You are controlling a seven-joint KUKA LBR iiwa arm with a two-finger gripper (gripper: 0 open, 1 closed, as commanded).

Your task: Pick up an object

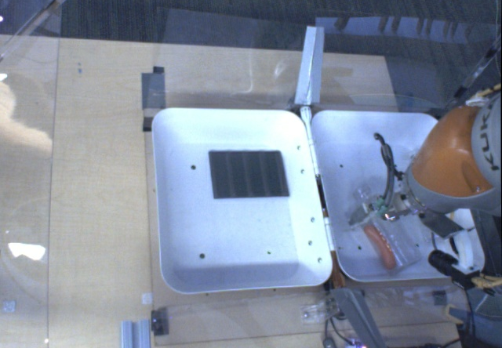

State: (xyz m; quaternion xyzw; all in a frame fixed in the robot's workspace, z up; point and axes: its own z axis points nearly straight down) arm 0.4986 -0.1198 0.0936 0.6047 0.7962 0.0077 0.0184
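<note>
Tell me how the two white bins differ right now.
The left bin has a dark ribbed rectangular panel on its floor, while the right bin has none. The right bin holds clutter, including an orange-red sausage-shaped item and clear plastic pieces. The arm hangs over the right bin, not the left. Both are shallow, white and round-cornered.

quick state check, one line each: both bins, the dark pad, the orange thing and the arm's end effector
left bin: flat on the bench, holds a dark pad
dark ribbed pad: lying flat, mid-bin
right bin: holds clutter near the arm
orange object: lying on the right bin's floor, ungrasped
end effector: low over the right bin, finger state unclear
</note>
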